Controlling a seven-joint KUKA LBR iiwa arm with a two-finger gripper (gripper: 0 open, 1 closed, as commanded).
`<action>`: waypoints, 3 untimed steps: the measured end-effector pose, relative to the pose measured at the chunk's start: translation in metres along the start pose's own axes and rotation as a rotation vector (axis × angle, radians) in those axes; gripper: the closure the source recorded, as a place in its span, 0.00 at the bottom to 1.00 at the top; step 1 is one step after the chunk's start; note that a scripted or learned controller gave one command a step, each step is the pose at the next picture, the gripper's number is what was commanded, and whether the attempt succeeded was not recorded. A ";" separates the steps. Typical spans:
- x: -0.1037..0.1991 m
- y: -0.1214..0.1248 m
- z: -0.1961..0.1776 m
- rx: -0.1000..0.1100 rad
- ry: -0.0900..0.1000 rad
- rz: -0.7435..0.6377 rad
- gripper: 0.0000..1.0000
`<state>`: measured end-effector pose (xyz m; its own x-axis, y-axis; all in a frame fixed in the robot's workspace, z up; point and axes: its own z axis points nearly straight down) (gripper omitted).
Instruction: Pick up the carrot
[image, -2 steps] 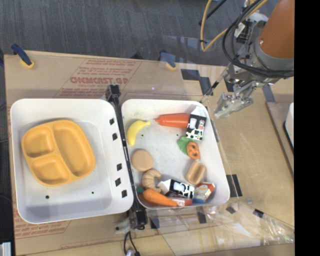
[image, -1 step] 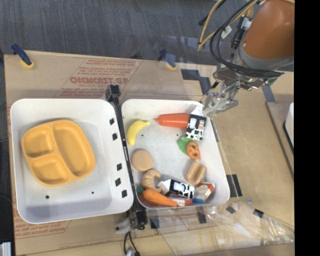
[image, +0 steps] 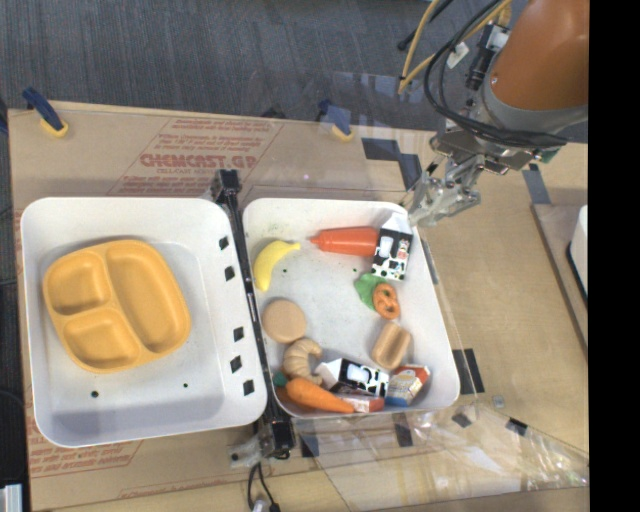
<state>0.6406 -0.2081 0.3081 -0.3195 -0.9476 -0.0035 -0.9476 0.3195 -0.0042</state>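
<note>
- Counting from the right bin (image: 440, 330), we see one carrot (image: 315, 396) lying against its near wall.
- Beside the carrot lie two cow-patterned cartons, one (image: 360, 378) touching it, one (image: 392, 256) at the far wall.
- One banana (image: 272, 262), one yellow tray (image: 115, 303) in the left bin (image: 40, 405).
- One tool (image: 436, 200) hovers over the right bin's far right corner; we cannot tell its grip state.

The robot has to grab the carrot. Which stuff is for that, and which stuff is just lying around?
For the job: carrot; claw.

Just lying around: banana, red bottle, round cookie, pretzel, hot dog bun, yellow tray in the other bin.
</note>
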 end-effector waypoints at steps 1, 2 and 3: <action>-0.005 -0.016 0.038 -0.007 0.000 -0.248 1.00; -0.006 -0.017 0.026 -0.003 -0.002 -0.250 1.00; -0.008 -0.018 0.015 -0.001 -0.004 -0.253 1.00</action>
<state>0.6602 -0.2057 0.2929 -0.0724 -0.9974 -0.0064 -0.9974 0.0724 -0.0049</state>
